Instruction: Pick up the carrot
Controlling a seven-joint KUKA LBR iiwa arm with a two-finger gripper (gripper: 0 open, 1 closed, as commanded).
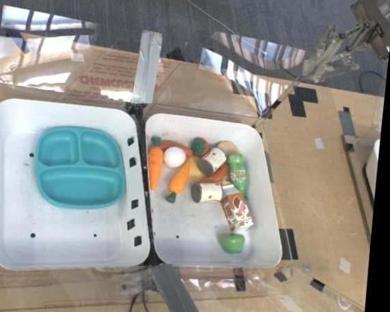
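Two orange carrots lie in the right bin (261, 251). One carrot (155, 168) runs along the bin's left wall with its green top toward the back. A second carrot (180, 177) lies tilted just to its right, green end toward the front. Between their upper ends sits a white egg (175, 157). My gripper (322, 62) hangs over the bench at the top right, beyond the right bin's back corner and far from both carrots. Nothing is visibly held in it.
The right bin also holds a red-and-green berry (199, 145), two small cans (212, 162), a green cucumber (237, 171), a printed can (237, 214) and a green pepper (232, 242). A teal divided plate (77, 168) lies in the left bin (9, 237).
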